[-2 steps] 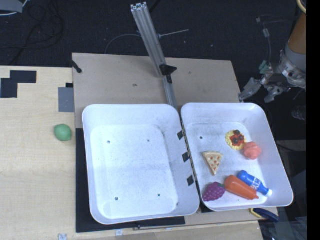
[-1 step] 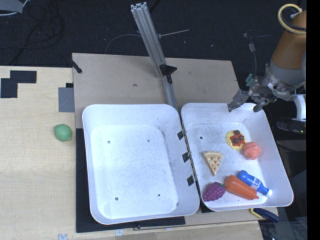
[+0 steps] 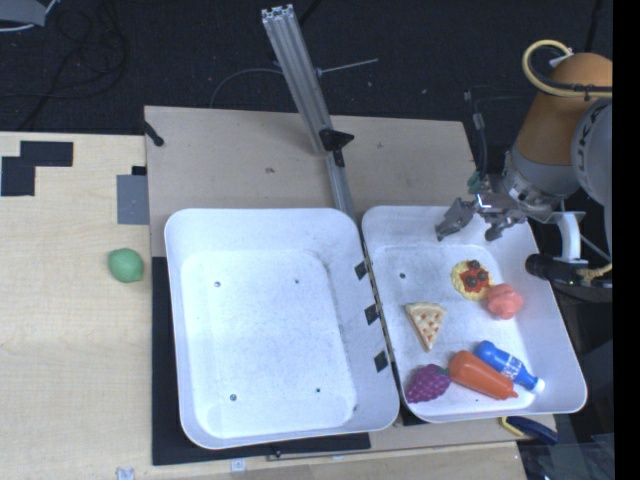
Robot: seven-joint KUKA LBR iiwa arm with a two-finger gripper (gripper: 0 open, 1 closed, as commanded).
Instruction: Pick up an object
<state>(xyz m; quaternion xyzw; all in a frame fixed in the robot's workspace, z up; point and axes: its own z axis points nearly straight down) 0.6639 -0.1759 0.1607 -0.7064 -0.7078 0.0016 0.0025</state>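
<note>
My gripper [image 3: 477,225] hangs over the far edge of the right bin [image 3: 400,243], fingers spread open with nothing between them. Below it in that bin lie a round yellow and red toy [image 3: 470,278], a pink ball [image 3: 504,301], a pizza slice [image 3: 427,323], a purple grape bunch [image 3: 428,382], an orange carrot [image 3: 480,375] and a blue bottle [image 3: 506,363]. The round toy sits closest to the gripper, a short way toward the front of it.
The left bin [image 3: 265,323] stands beside the right one. A green ball [image 3: 126,265] rests on the wooden bench at the left. A slanted metal bar [image 3: 305,78] rises behind the bins.
</note>
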